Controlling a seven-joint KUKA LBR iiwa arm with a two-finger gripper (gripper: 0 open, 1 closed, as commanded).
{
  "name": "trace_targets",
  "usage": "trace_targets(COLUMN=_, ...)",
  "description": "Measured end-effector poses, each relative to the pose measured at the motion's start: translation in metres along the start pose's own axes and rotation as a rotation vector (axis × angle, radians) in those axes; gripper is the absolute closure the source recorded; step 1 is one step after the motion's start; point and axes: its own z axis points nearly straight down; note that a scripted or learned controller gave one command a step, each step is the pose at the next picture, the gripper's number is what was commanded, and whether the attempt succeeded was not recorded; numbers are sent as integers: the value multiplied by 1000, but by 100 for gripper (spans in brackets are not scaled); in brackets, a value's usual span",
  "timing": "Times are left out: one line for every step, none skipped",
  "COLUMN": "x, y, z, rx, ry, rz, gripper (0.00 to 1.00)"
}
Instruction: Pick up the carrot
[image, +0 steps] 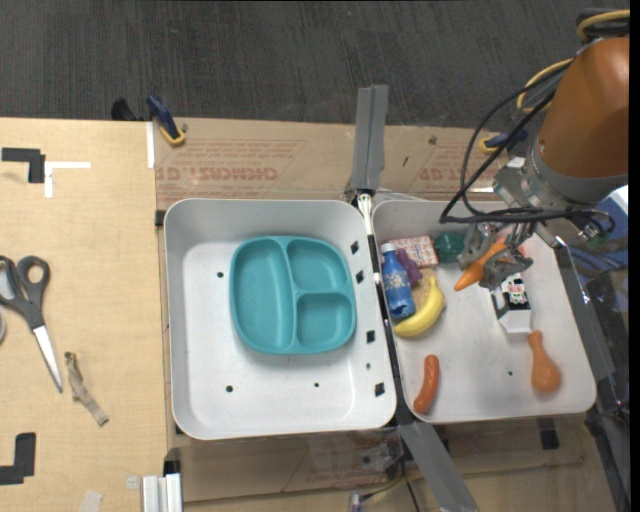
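Several neighbours near carrot (478, 268): banana (424, 310); bottle (396, 283).

the carrot (476, 270), small and orange, hangs tilted between the fingers of the gripper (490, 262), tip pointing down-left.

We see a robotics lab bench: two white bins (190, 330) clamped over cardboard (250, 165), scissors (30, 310) on a plywood top (70, 400), and cabling (510, 120) trailing off the arm (590, 110).
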Motion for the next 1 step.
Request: trace_targets(x=40, y=4, z=91, rx=-1, ry=3, rz=-312, gripper=100)
